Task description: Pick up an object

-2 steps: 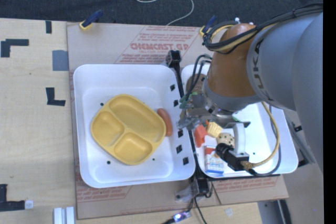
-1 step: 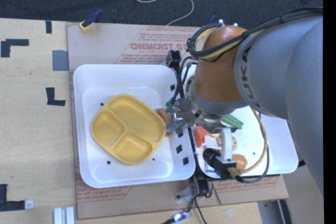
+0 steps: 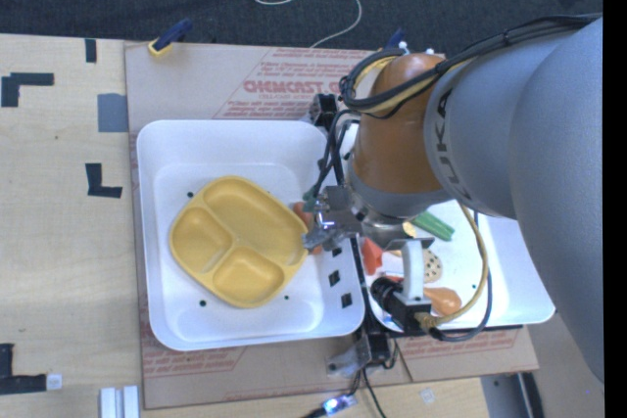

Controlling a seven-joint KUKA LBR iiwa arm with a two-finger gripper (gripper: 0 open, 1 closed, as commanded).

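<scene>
Left bin (image 3: 157,210) sits at centre-left of frame, holding a yellow divided plate (image 3: 238,240) lying flat, its right rim near the bin's right wall. Pincer (image 3: 315,228) hangs low at frame centre, over the divider between bins, just beside the plate's right edge; cannot tell its state, nothing visibly held. Arm (image 3: 509,132) comes in from upper right, orange band (image 3: 397,137) above the wrist, pointing down. Right bin (image 3: 519,299) at lower right holds a green item (image 3: 432,227), orange pieces (image 3: 443,300), mostly hidden under the arm.
</scene>
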